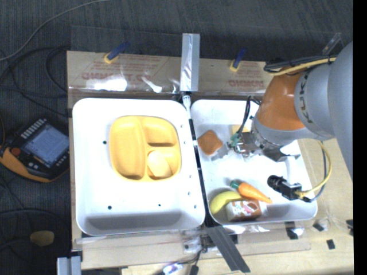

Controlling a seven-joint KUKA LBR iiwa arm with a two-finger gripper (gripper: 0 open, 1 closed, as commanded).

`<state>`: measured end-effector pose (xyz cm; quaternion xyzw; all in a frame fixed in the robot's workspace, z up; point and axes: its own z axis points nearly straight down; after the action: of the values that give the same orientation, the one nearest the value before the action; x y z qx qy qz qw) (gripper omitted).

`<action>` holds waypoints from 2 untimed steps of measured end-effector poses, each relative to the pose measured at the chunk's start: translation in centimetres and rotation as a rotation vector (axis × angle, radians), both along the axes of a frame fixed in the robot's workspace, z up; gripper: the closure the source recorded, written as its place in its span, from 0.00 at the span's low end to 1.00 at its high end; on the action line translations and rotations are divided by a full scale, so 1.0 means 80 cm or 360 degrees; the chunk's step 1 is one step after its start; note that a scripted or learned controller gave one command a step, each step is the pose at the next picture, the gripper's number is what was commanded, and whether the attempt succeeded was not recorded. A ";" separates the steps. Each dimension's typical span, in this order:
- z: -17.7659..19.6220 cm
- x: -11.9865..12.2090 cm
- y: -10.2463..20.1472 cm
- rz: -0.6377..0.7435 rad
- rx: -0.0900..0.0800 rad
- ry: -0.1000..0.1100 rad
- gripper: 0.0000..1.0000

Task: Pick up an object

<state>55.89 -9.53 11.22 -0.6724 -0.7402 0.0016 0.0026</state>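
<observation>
In the right bin (212,112) lie a brown bread-like piece (210,143) at the upper left, a carrot (250,191) with a green top, a yellow banana (222,200) and a small red-labelled packet (246,209) near the front wall. My gripper (241,145) reaches down into the middle of this bin, just right of the brown piece and above the carrot. The wrist and orange band (281,105) hide most of it. A small yellowish bit (236,132) shows beside the gripper.
The left bin (92,211) holds a yellow divided tray (144,147). A black cable and connector (285,187) hang off the arm over the right bin's right side. A handheld pendant (35,149) lies on the floor to the left.
</observation>
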 end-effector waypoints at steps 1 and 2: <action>-0.027 -0.074 -0.010 0.0298 -0.0006 -0.0024 0.00; -0.029 -0.085 -0.026 -0.0089 -0.0001 -0.0035 0.00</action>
<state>49.05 -11.58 8.89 -0.6927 -0.7212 -0.0057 -0.0056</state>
